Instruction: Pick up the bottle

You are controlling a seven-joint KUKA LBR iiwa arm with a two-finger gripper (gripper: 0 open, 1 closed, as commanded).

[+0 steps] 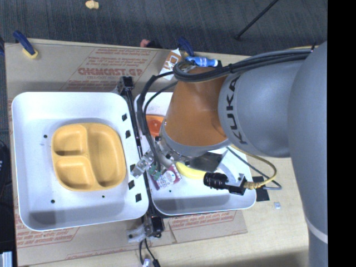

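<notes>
Grey and orange KUKA arm (pixel 233 115) hogs the right bin (pixel 222 204), reaching in from the right and covering most of it. Left bin (pixel 33 149) holds a yellow divided plate (pixel 89 154), sitting flat. Gripper (pixel 157 168) is down at the right bin's left wall; can't tell its state. Something yellow (pixel 192 171) and a small printed packet (pixel 164 178) poke out beside it. Honestly can't pick out the bottle.

Even, fairly bright light, soft shadows, slightly grainy and soft throughout
</notes>
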